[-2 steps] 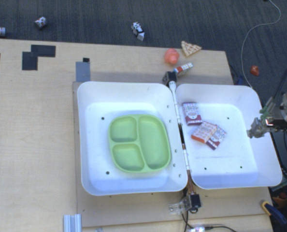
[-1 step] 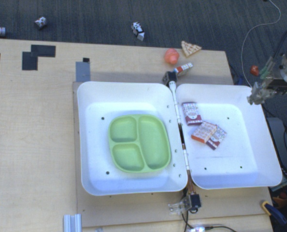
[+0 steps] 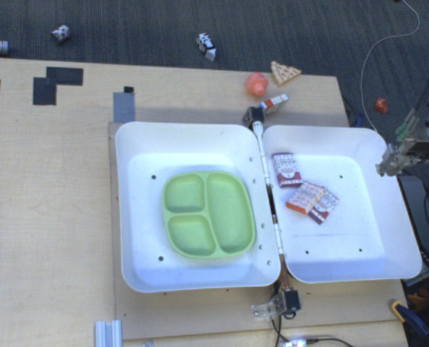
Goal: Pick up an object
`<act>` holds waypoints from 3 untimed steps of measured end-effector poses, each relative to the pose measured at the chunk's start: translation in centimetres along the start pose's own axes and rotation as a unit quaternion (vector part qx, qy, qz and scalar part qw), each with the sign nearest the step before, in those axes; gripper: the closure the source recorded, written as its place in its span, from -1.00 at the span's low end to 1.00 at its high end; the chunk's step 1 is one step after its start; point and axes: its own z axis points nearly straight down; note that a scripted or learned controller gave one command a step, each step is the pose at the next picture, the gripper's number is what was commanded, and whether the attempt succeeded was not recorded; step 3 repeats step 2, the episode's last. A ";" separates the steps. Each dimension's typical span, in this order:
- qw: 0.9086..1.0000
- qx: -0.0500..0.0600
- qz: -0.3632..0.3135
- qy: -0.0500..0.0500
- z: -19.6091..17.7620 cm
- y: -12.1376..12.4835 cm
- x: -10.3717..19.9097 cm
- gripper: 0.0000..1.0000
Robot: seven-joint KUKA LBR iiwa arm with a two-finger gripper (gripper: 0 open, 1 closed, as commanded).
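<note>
White right bin (image 3: 359,259) is seen holding snack packets (image 3: 310,197) near centre; tool (image 3: 393,161), state not discernible, is parked at 3 o'clock, so approach is judged pending, descent required.

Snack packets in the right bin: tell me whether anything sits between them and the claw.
Nothing visible does. The claw hangs at the right bin's right rim, and bare white bin floor lies between it and the snack packets, which cluster near the bin's left side.
</note>
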 end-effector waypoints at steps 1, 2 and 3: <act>1.000 0.000 -0.001 0.001 1.8 -5.9 4.8 1.00; 1.000 -0.001 -0.001 0.000 0.1 -0.3 2.9 1.00; 1.000 -0.001 -0.001 0.000 0.1 -0.3 2.9 1.00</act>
